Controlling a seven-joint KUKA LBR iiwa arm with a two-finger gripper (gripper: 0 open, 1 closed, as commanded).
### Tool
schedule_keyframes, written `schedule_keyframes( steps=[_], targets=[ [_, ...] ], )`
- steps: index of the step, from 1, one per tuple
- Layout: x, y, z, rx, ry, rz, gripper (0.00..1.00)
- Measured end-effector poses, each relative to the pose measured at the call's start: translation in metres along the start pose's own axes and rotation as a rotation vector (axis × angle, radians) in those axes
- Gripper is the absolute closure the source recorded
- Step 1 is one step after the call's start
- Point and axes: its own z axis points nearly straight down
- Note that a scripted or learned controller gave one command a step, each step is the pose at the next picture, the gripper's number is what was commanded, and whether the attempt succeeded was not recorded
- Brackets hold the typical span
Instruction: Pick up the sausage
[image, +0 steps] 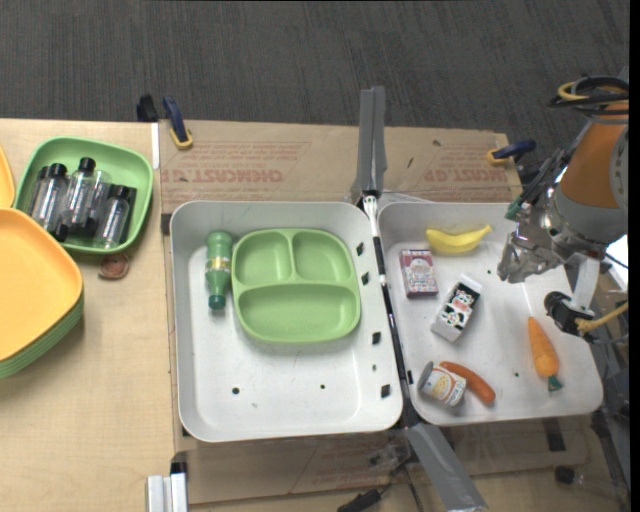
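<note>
The sausage (473, 384) is a short orange-red link lying near the front edge of the right bin (505, 310), touching a small can (442, 386) on its left. My gripper (520, 264) hangs over the bin's far right part, below and to the right of the banana (458, 238). It is well behind the sausage and apart from it. Nothing shows in its grasp.
The right bin also holds a pink carton (418, 272), a cow-patterned carton (457, 309) and a carrot (543, 350) by the right wall. In the left bin (290, 385) lie a green divided plate (296, 285) and a green bottle (218, 268).
</note>
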Motion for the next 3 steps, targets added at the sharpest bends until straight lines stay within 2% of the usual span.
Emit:
schedule_keyframes(
  steps=[1, 2, 3],
  targets=[
    [0.0, 0.0, 0.0, 0.0, 0.0, 0.001, 0.0],
    [-0.035, -0.04, 0.057, 0.0, 0.001, -0.181, 0.0],
    [-0.049, -0.061, 0.058, -0.006, 0.013, -0.24, 0.0]
  ],
)
